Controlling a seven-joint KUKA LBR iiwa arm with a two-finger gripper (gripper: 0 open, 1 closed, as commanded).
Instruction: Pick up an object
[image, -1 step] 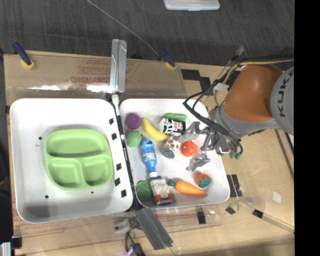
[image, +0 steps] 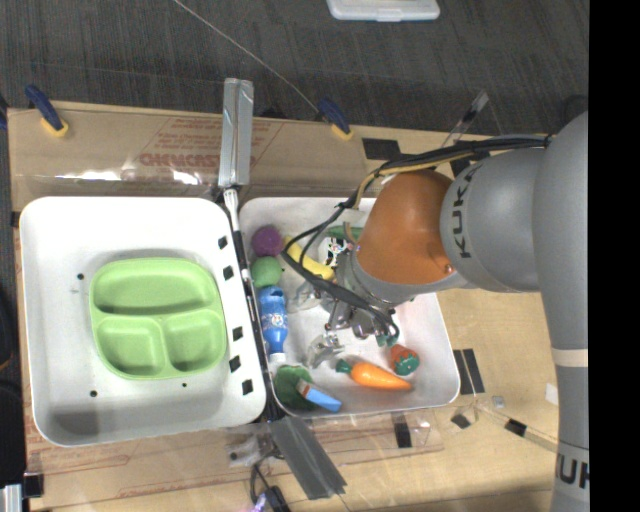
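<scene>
I have one fixed camera, mounted above the counter (image: 500, 330) and looking down at a slant. It sits far enough back to take in both white bins whole: the left bin (image: 60, 240) toward the counter's left edge, the right bin (image: 435, 330) beside it. Dark floor (image: 120, 50) runs beyond the counter's far edge. The arm (image: 520, 220) enters from the right and looms large, nearer the lens than the bins.

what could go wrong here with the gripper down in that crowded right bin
The gripper sits low in the right bin with the toy carrot just beside it, so closing may nudge the carrot away rather than catch it. The blue bottle and green ball lie along the bin's left wall, where fingers may scrape the wall.
</scene>
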